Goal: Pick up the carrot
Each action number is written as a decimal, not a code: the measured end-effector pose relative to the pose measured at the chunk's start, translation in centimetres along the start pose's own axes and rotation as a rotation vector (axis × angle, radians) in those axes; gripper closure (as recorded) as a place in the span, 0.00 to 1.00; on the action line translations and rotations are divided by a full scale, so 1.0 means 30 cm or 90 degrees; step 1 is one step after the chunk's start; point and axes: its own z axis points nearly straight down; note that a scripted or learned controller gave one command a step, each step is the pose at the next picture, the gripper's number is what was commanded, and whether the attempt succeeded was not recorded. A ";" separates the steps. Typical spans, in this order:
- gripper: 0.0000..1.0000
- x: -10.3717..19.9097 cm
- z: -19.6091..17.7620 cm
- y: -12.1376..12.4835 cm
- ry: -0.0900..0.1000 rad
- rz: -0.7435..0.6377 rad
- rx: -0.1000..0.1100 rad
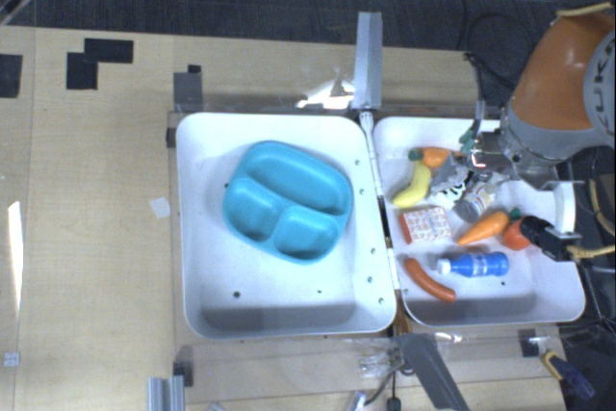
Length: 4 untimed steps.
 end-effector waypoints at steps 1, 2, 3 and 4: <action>0.00 -0.123 0.338 -0.182 -0.001 -0.004 -0.002; 0.00 0.032 0.285 0.048 0.000 0.161 -0.002; 0.00 -0.061 0.360 0.055 0.001 0.104 -0.003; 0.00 -0.081 0.194 0.186 -0.001 -0.105 -0.003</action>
